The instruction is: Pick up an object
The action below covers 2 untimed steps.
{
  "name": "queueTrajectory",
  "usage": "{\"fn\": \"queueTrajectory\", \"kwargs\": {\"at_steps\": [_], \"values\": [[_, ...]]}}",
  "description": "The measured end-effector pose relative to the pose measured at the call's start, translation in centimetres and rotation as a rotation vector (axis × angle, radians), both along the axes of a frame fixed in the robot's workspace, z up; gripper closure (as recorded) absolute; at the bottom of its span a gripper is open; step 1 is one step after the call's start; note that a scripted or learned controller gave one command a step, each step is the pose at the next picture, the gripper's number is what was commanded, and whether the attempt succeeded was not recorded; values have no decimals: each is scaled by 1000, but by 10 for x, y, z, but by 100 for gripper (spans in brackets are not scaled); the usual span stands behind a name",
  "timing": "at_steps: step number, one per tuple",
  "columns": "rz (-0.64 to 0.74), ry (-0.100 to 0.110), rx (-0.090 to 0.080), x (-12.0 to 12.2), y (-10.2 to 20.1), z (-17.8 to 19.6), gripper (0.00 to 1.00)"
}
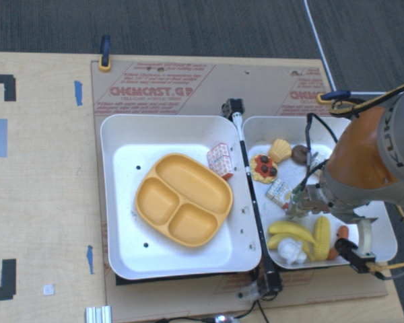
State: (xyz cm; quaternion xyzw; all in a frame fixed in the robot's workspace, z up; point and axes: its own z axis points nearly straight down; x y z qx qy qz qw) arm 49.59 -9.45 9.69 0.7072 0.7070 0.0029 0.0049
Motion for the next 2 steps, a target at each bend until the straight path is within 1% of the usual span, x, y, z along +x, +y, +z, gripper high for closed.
{"fn": "queueTrajectory", "kwargs": {"at_steps": [1,2], "values": [[2,10,3,-16,58,88,100],[0,8,1,-16,-46,96,100]]}}
